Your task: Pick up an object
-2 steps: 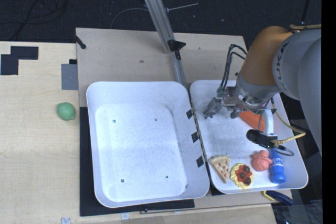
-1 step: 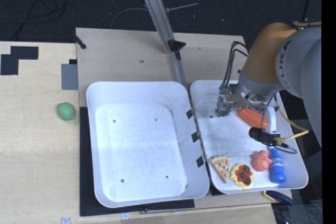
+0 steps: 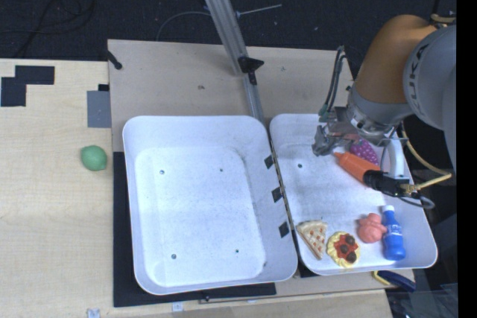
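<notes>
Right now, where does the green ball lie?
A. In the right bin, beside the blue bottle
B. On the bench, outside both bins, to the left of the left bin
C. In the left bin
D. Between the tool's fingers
B. The green ball sits on the wooden bench, apart from the left bin and far from the tool.

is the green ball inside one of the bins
No, the green ball lies on the bench, left of the left bin and apart from it.
</notes>
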Robot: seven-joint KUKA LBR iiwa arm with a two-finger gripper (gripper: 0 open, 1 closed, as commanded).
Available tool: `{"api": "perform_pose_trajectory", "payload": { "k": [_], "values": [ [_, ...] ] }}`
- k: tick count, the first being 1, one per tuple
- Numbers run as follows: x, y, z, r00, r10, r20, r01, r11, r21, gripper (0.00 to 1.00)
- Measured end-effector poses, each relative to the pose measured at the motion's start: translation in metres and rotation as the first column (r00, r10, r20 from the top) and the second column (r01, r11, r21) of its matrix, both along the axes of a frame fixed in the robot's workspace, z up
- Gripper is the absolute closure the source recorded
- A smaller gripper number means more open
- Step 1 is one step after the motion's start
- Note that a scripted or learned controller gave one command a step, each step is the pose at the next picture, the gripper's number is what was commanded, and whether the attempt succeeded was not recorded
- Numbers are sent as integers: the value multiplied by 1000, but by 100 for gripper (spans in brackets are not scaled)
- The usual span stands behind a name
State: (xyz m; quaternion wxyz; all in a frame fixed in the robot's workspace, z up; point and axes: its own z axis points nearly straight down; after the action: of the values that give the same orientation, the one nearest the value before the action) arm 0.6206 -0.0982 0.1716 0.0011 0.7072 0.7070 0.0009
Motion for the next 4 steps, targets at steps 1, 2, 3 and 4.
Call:
{"api": "perform_pose_trajectory", "payload": {
  "k": [1, 2, 3, 4],
  "values": [
    [9, 5, 50, 1000, 0, 1, 0, 1000, 0, 100],
    [12, -4, 100, 1000, 1, 1, -1, 1000, 0, 100],
    [9, 51, 91, 1000, 4, -4, -4, 1000, 1, 100],
    [3, 104, 79, 1000, 4, -4, -4, 1000, 1, 100]
  ]
}}
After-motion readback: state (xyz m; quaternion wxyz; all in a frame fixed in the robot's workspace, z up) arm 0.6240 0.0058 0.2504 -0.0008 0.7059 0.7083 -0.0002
